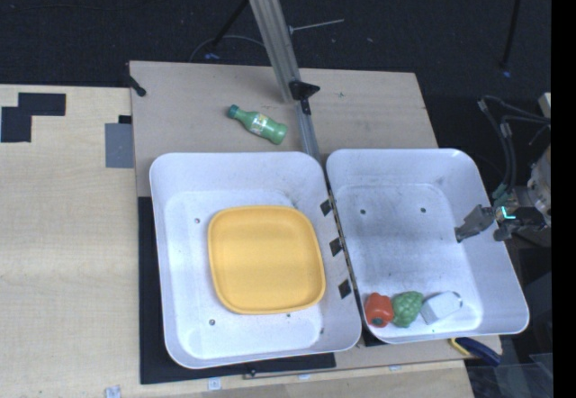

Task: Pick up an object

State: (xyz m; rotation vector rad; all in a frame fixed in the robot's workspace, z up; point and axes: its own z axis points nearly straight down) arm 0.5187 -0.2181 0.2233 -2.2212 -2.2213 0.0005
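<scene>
Your gripper (475,227) hangs over the right bin's (405,173) right rim, finger state unclear; red (379,309), green (407,307) and white objects (441,306) sit along its near wall.

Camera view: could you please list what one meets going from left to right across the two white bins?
Square yellow plastic plate → small red toy pepper → bumpy green toy vegetable → small white block → tool.

a yellow square plate (266,258) with rounded corners lies flat in the middle of the left bin (171,207). along the near edge of the right bin (396,171) sit three small things in a row, touching: a red piece (379,309), a green knobbly piece (407,307), a white block (441,306).
</scene>
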